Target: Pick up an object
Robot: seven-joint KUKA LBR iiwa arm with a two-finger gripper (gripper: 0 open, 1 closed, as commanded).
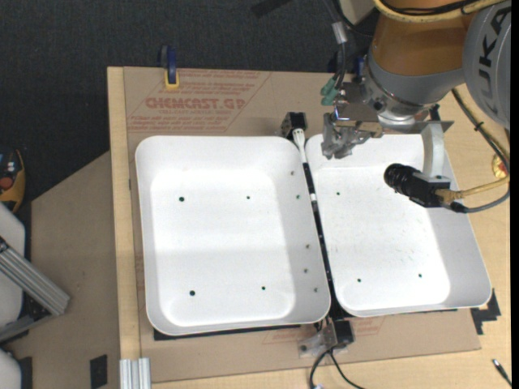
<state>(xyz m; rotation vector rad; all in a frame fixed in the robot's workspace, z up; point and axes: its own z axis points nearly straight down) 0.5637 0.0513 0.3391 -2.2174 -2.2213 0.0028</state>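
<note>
Claw hangs over the far-left corner of the right bin, just beside the seam between the two bins. Spread or pressed together: cannot tell from this angle (the wrist body covers most of it). Object to pick: cannot tell where it is either. Arm with its orange band comes in from the upper right. Left bin touches the right bin along the middle. Both sit on a brown board with red print near its far edge, on the desk. A blue-and-yellow clamp grips the board's far edge. A small black clip sits at the far end of the seam, a second clip at the near end.
</note>
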